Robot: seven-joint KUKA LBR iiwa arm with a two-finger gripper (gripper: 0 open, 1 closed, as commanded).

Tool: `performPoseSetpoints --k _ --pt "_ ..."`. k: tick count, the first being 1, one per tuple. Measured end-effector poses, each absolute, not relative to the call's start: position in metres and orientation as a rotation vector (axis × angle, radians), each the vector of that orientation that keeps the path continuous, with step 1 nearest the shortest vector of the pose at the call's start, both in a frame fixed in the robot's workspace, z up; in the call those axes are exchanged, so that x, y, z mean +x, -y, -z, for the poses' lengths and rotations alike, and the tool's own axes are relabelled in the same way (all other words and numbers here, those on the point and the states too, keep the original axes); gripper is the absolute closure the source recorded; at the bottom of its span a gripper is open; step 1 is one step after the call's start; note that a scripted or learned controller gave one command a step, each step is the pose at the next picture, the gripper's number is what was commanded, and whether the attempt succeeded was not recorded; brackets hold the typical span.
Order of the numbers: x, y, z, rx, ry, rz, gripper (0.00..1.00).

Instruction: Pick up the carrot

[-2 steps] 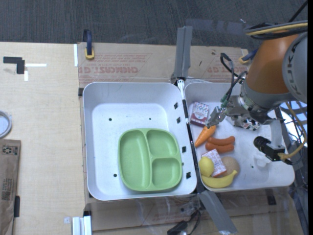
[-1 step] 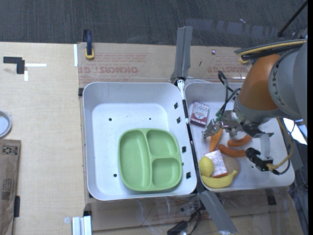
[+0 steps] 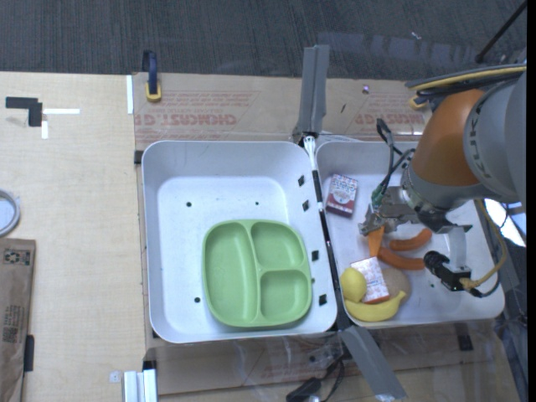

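The carrot (image 3: 375, 242) is a short orange piece in the right bin (image 3: 469, 308), standing on end just under my gripper (image 3: 377, 224). The gripper hangs from the grey arm with its orange band (image 3: 444, 153), low over the middle of that bin. Its tip meets the carrot's upper end, and the wrist hides the contact. A second orange, curved thing (image 3: 405, 261) lies just right of the carrot.
A red and white box (image 3: 342, 194) lies at the right bin's back left. A lemon (image 3: 353, 284), a banana (image 3: 374, 310) and a small packet (image 3: 373, 278) crowd its front. The left bin (image 3: 167, 224) holds a green divided plate (image 3: 257, 272).
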State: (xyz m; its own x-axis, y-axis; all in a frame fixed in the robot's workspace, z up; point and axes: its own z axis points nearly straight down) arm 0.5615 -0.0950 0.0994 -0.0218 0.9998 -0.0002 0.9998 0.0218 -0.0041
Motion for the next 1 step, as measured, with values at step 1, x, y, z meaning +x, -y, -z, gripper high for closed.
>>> performPoseSetpoints --k 1 --pt "0.5023 -0.0151 -0.1906 -2.098 2.337 -0.004 1.0"
